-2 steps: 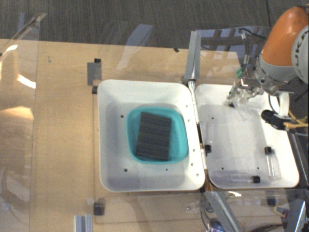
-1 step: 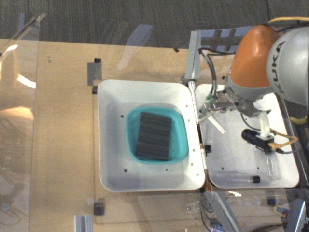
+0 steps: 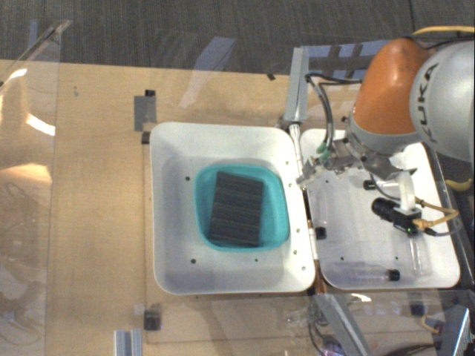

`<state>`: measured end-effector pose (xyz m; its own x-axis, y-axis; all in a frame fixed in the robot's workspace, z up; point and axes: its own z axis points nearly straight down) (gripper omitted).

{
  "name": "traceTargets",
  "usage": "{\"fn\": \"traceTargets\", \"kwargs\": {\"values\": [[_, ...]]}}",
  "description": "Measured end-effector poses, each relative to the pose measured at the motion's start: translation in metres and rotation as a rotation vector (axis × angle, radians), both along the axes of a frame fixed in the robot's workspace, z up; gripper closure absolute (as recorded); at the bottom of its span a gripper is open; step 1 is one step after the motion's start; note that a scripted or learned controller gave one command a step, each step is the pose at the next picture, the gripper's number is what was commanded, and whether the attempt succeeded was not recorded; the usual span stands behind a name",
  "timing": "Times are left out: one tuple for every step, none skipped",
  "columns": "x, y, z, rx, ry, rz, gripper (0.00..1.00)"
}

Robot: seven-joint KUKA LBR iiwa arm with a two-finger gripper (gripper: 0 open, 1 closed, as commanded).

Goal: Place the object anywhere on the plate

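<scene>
The dark ridged block [image 3: 237,208] lies flat on the teal plate [image 3: 202,199], well inside the rim, in the left bin [image 3: 159,199]. Judged from that, the placing looks done, so what remains is the risk of undoing it.

The claw [image 3: 332,162] hangs under the wrist over the top left corner of the right bin [image 3: 356,251], just beside the wall where the two bins meet. I cannot tell whether it is released or clenched, because the wrist covers it from above. No object is visible in it.

The likeliest trouble:
- A sideways move toward the left could clip the shared bin walls and jolt the plate, which sits loose in its bin.
- Another grab at the block could drag or tip it over the plate's rim, since the block's lower end lies close to the edge.
- A low sweep across the left bin could push plate and block together.

The count is one block, one plate, two bins on the wooden surface [image 3: 89,199], and one arm [image 3: 393,87] with one claw.
</scene>
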<state>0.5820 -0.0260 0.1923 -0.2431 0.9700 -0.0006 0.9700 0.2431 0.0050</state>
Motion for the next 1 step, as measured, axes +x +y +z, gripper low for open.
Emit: {"fn": "traceTargets", "kwargs": {"values": [[-0.0017,0.0441,0.0719,0.001,-0.005,-0.075,0.0]]}}
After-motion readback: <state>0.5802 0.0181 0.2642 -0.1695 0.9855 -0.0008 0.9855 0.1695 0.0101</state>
